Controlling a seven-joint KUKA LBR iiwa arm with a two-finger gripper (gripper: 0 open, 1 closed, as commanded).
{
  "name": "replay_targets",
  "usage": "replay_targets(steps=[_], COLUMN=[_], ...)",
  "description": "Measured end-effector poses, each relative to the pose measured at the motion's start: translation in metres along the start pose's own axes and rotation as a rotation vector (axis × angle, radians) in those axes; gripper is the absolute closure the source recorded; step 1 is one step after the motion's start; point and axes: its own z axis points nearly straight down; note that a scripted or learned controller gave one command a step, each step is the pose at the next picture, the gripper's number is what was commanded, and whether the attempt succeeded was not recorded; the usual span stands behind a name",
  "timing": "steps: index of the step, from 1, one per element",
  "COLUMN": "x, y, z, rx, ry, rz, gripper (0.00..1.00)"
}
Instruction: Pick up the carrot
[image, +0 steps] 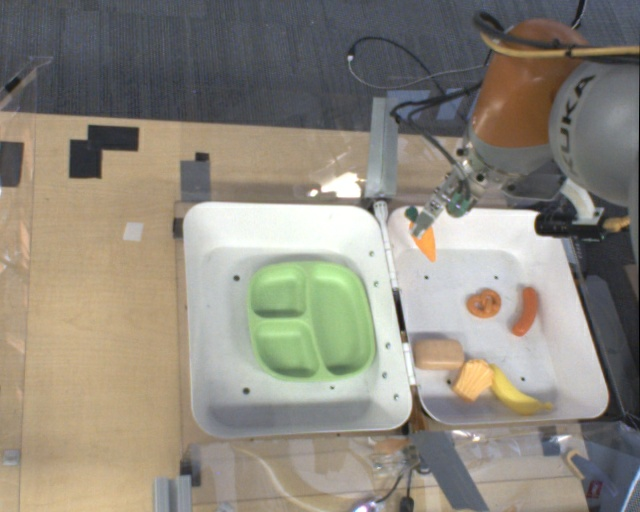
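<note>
The carrot (427, 244) is a small orange cone, point down, at the far left corner of the right bin (560, 235). Its top sits between the fingertips of my gripper (424, 222), which reaches down from the arm at the upper right and is shut on it. The carrot seems to hang just above the bin floor, close to the wall between the two bins.
The right bin also holds an orange round slice (486, 303), a red sausage (524, 310), a tan bread piece (439, 353), a yellow wedge (473, 380) and a banana (518, 393). A green divided plate (310, 320) lies in the left bin (215, 250).
</note>
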Motion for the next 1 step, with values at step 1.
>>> replay_targets(steps=[1], x=[-0.0008], y=[0.0025], z=[-0.0129], rx=[-0.006], ry=[-0.006], rz=[-0.003], gripper=[1.00])
